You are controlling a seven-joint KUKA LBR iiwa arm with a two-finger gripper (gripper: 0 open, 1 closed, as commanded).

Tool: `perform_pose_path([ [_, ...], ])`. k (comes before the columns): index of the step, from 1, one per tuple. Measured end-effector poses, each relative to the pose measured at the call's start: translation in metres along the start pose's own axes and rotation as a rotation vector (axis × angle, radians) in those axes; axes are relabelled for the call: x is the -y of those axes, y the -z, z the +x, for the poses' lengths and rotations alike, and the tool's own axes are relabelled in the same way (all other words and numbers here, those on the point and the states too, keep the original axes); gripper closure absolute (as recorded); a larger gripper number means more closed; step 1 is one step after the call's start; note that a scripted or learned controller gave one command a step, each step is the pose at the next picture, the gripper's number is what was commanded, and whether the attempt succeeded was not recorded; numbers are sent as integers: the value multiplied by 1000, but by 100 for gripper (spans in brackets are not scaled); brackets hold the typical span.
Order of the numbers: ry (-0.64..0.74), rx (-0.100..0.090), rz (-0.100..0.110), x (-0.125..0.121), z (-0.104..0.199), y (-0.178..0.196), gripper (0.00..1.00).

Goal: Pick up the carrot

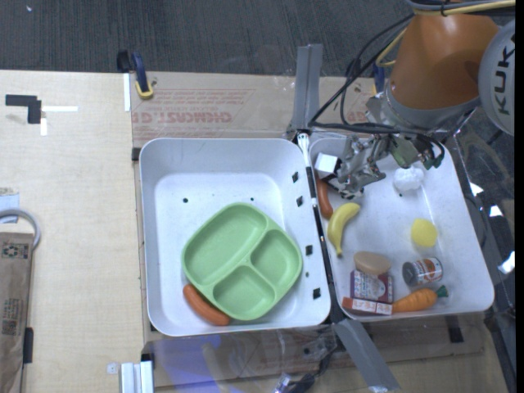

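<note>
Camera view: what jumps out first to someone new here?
The arm's orange band dominates the top right, with the hand low over the back of the right bin. Next is the green divided plate in the middle of the left bin, a hot dog tucked at its front-left edge. The carrot lies at the right bin's front, beside a small can.
</note>
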State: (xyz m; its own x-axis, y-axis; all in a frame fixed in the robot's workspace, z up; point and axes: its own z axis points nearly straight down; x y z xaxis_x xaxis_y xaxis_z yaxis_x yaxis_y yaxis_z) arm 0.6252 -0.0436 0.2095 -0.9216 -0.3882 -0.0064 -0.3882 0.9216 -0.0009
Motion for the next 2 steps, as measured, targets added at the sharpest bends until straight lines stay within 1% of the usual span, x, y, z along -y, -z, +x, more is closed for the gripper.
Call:
perform_pose_path([
  [1,-459,-5,0,-40,-22,-18,100],
  [2,-1043,-3,3,-93,-37,13,100],
])
